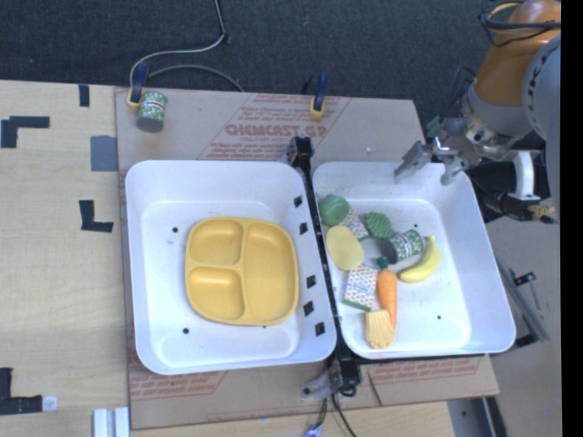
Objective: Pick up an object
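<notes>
Approach step, I'd judge: grey two-finger gripper point(426, 162) hangs w/ fingers spread, grasping nothing, over far rim of right-hand shallow white bin point(474, 244). Candidate picks, e.g. curved yellow toy banana point(422, 262) and orange toy carrot point(388, 294), lie mid-bin. Next: move over one, descend.

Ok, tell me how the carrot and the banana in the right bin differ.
The carrot is orange; the banana is yellow. The carrot is straight and tapered, the banana curved. The carrot lies near the bin's middle, the banana further right, beside a small can. Both lie flat in the right bin.
</notes>
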`<state>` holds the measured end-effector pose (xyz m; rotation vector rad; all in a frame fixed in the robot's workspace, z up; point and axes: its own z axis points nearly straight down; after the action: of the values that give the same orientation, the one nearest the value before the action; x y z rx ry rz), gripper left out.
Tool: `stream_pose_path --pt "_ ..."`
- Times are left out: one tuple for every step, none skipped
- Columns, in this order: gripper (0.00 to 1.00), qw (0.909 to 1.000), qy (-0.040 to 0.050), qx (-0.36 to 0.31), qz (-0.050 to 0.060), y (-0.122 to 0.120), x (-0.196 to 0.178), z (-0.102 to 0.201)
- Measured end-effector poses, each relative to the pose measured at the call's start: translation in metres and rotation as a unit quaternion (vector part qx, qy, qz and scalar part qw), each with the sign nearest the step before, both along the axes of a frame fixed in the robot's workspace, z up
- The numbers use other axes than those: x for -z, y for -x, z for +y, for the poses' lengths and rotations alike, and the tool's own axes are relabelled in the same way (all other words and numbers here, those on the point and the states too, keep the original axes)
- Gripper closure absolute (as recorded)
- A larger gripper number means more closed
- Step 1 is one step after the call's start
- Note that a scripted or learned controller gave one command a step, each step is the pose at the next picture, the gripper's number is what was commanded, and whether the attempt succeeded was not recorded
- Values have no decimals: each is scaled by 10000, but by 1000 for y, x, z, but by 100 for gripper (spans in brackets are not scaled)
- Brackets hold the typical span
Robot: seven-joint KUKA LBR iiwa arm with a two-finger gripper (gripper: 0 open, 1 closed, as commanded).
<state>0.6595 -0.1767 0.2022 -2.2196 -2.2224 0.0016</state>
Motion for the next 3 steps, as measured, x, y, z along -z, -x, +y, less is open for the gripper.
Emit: stream_pose_path --pt "0 10000 8 -6 -19 7 116 -3" --pt "0 10000 23 10 -29 87 115 42" --pt "0 10000 28 15 -40 137 116 71"
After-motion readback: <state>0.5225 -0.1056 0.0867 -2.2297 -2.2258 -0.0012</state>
